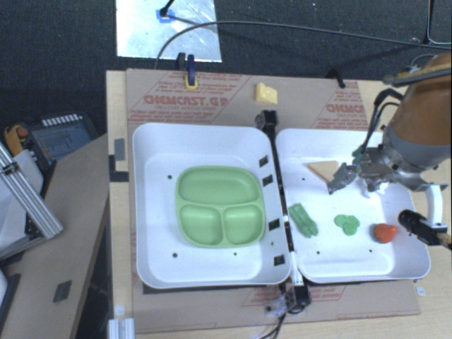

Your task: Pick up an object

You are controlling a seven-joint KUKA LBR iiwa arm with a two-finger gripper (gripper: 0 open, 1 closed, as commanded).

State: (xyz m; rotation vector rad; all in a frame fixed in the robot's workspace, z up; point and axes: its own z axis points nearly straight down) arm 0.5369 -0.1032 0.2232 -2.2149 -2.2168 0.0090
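The right bin (pixel 402 263) holds several small things: a tan wedge (pixel 321 168) near its back left, a long green piece (pixel 303 219), a small leafy green piece (pixel 347 224) and a red-orange round piece (pixel 385 233). My gripper (pixel 357 181) hangs over the middle of this bin, just right of the tan wedge and above the leafy green piece. Its fingers are spread apart, open, with nothing between them. In the left bin (pixel 152 260) lies a green divided plate (pixel 219 205).
A black divider with clips (pixel 277 189) runs between the two bins. On the cardboard behind the bins are a yellow block (pixel 266 92) and a blue and yellow clamp (pixel 189 70). A black part (pixel 422 227) sticks out over the right bin's right rim.
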